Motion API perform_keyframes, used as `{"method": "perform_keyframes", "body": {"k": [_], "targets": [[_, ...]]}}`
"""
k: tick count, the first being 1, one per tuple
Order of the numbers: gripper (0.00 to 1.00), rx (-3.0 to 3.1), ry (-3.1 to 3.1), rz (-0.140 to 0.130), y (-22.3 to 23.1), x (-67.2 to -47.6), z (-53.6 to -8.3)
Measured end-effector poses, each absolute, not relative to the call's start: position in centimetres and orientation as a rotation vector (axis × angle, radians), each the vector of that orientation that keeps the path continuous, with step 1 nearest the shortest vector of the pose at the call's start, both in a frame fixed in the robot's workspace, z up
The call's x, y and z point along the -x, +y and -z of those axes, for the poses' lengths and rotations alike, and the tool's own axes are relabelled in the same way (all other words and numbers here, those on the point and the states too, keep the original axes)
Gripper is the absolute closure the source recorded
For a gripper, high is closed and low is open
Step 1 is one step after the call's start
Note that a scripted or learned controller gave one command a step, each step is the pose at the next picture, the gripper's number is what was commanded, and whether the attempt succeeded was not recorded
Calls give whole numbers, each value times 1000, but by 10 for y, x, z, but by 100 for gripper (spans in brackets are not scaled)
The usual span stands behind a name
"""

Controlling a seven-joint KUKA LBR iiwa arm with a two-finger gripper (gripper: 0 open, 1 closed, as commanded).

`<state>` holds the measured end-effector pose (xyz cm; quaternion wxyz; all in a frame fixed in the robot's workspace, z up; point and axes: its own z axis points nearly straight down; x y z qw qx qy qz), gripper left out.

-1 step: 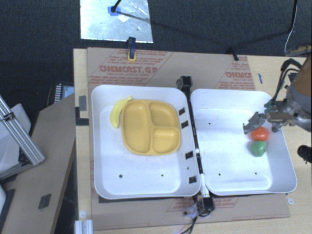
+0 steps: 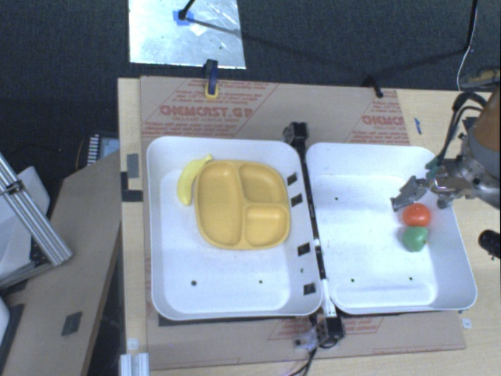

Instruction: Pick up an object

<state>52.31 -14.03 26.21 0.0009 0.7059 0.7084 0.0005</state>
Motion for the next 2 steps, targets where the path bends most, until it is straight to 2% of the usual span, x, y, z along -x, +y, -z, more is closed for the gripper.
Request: {"method": "perform_keyframes", "body": {"k": [2], "targets": [[0, -2223, 2225, 2, -133, -529, -155]]}}
